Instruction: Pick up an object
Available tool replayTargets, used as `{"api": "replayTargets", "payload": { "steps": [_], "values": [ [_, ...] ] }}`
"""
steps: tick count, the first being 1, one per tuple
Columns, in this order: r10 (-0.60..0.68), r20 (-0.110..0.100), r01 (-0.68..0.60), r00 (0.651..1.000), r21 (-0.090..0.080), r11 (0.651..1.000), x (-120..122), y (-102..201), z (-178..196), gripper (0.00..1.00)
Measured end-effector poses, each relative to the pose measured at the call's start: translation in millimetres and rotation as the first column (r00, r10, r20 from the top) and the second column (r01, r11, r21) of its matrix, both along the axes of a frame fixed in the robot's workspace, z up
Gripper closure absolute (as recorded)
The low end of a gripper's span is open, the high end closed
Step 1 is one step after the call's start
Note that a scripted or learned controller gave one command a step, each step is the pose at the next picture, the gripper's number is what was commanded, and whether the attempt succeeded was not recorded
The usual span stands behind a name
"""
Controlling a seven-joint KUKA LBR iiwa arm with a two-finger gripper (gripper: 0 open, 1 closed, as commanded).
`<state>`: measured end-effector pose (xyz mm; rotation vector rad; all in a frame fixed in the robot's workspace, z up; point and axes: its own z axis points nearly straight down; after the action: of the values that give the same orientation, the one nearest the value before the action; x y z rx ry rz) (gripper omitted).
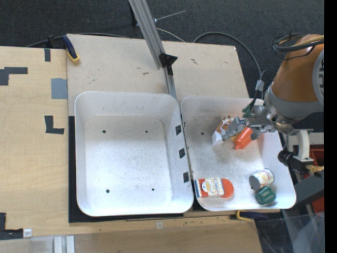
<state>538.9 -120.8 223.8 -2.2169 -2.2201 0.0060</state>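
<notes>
Frankly, my gripper (238,133) sat low in the right bin (202,115) among a white-orange packet (224,128) and an orange piece (243,137), fingers' state I could not tell, so I judged a slow, straight lift wisest.

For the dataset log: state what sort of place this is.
Probably a robotics lab test bench: two shallow white bins sit on a plywood table with tape marks, the arm's gripper over small grocery items, cables on dark carpet.

You see a light wood table (31,141) on a dark carpet floor (253,9), with a silver pole (147,25) leaning over it.
</notes>
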Motion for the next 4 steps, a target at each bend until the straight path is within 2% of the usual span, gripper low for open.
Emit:
{"api": "replayTargets", "payload": {
  "steps": [2, 3, 4],
  "values": [
    [-0.001, -0.001, 0.001, 1.0, 0.0, 1.0, 9, -12, -107, 0.0],
    [0.001, 0.002, -0.001, 1.0, 0.0, 1.0, 10, -11, -94, 1.0],
    [0.0, 0.009, 0.0, 1.0, -0.001, 1.0, 16, -6, -50, 1.0]
  ]
}}
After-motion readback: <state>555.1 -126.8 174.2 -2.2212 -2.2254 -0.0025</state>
